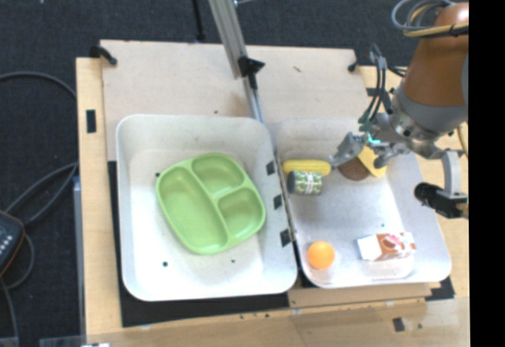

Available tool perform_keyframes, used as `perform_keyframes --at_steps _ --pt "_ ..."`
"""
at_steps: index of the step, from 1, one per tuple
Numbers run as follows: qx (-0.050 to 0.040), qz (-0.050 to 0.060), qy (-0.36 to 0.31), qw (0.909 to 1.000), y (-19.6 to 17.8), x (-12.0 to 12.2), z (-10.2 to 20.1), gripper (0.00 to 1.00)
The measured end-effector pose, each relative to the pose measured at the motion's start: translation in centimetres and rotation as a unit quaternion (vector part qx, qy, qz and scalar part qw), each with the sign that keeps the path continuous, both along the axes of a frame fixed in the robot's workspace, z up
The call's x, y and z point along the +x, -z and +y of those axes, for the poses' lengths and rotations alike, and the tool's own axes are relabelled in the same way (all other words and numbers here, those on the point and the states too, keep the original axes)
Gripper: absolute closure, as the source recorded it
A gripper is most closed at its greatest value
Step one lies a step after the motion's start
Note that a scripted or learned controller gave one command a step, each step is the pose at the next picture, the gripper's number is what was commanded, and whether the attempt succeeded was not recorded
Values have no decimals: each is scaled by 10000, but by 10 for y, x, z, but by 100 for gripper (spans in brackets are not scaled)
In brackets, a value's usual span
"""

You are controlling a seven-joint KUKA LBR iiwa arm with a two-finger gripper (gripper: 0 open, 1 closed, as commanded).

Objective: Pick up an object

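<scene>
Tabletop [173, 81] carries two white bins side by side. Left bin [134, 259] holds a green divided plate [210, 202]. Right bin [422, 259]: yellow corn cob [306, 168] touching a small green can [305, 183], a white-and-red carton [386, 246], an orange ball [321, 255]. Jaws [361, 154] sit over a brown-and-yellow object [359, 168] near the bin's far side (open or closed, cannot tell).

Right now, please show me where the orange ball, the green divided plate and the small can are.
orange ball [320, 255]: camera view, centre of the ball.
green divided plate [210, 202]: camera view, middle ridge between its compartments.
small can [304, 183]: camera view, middle of its side.
</scene>
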State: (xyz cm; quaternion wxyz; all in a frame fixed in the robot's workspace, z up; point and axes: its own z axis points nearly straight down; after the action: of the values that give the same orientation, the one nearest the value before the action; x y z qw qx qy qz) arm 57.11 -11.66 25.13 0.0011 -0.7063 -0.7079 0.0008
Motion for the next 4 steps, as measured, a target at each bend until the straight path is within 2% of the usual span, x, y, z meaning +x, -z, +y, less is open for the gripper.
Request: perform_keyframes --at_steps 1,2,4 --pt "-2 -22 2 10000 -2 1 0 0" --pt "-8 11 14 10000 61 1 -1 0" --pt "-10 5 19 10000 153 3 -1 0"
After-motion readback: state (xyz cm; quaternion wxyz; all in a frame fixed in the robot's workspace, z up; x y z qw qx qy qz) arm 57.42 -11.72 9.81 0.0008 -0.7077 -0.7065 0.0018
